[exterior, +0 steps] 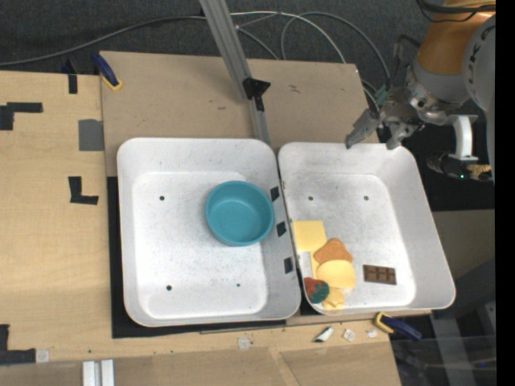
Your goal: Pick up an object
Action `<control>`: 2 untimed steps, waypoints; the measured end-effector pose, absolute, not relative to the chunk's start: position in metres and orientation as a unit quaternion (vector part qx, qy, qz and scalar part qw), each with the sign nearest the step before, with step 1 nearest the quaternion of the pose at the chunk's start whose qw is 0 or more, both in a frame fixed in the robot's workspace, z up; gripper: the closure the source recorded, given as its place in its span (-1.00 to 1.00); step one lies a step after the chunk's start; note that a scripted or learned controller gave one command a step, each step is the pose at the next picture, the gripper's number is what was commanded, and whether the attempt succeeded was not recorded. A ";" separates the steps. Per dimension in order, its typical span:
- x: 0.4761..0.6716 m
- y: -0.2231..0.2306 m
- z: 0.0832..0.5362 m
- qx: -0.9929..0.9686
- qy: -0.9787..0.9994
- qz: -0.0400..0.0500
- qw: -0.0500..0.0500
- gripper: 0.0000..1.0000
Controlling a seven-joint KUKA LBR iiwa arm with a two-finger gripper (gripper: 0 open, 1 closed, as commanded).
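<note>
A blue bowl (238,213) sits in the left bin (153,240), near its right side. Along the near left of the right bin (402,207) lies a cluster of small pieces: a pale yellow square (308,234), an orange piece (332,252), a yellow piece (339,276) and a small red and green item (317,289). A brown chocolate bar (379,275) lies apart to their right. My gripper (375,138) hangs over the right bin's far edge, open, with nothing between its fingers.
A slanted metal pole (233,51) rises behind the bins, with cables (322,30) trailing across the back. Clamps hold the board at the far left (109,72) and near right (394,325). Small scraps (334,334) lie in front of the right bin.
</note>
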State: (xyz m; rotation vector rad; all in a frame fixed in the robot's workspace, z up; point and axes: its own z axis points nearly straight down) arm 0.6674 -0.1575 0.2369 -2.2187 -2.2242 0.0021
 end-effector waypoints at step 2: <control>0.665 -0.157 0.193 -0.706 -0.708 0.002 0.002 -1.00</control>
